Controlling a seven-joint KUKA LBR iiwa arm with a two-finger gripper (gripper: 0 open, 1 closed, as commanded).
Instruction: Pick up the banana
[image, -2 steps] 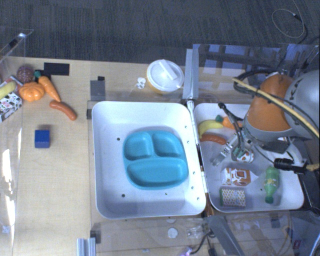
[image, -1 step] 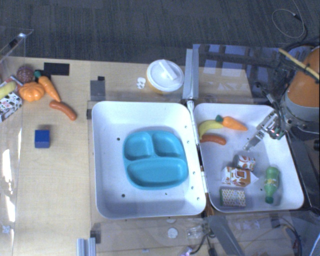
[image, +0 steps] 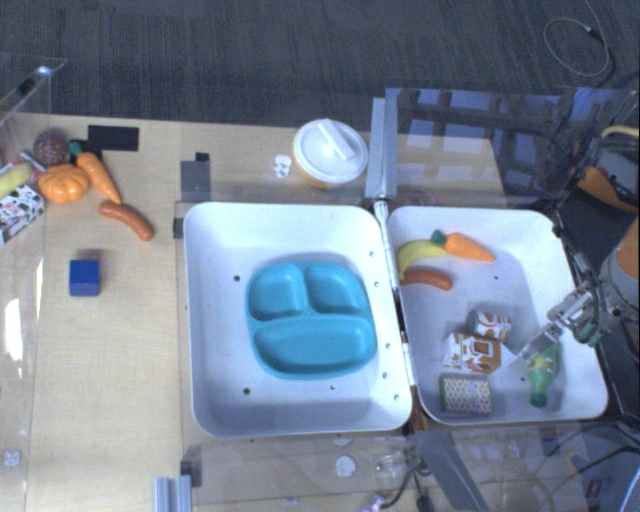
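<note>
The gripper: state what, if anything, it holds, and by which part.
Nothing visibly held. The gripper hovers above the green bottle; the banana lies apart, by the carrot.

A light wood bench is sitting on a dark grey carpet. A thin cable is lying curled on the carpet at the top right.

grey arm – orange band, metal gripper

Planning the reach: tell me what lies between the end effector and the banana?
In the camera view, between end effector and banana: bare bin floor, with the hot dog beside the banana.
</note>
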